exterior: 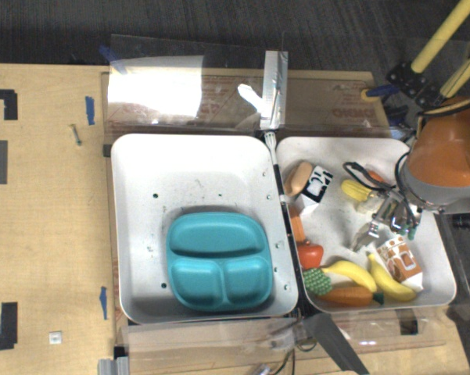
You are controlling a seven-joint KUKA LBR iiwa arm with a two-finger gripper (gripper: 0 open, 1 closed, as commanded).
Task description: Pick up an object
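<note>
My gripper [369, 234] hangs low over the middle of the right bin [434, 233], below the orange wrist band [447, 153]. It is above bare bin floor, just left of a small orange-and-white carton [400, 259] and above two yellow bananas [350, 271] [392, 282]. A yellow toy [358, 191] lies just up and left of it. I see nothing held in the gripper. Along the bin's left side lie a tan bread roll [299, 176], a black-and-white box [319, 184], a red tomato [310, 254], a green vegetable [316, 281] and an orange carrot [349, 295].
The left bin [141, 178] holds a teal divided tray [219, 261] in its near half. A clear plastic divider [274, 92] stands behind the two bins. Wooden bench top [39, 209] stretches to the left. Yellow bars [446, 22] cross the top right corner.
</note>
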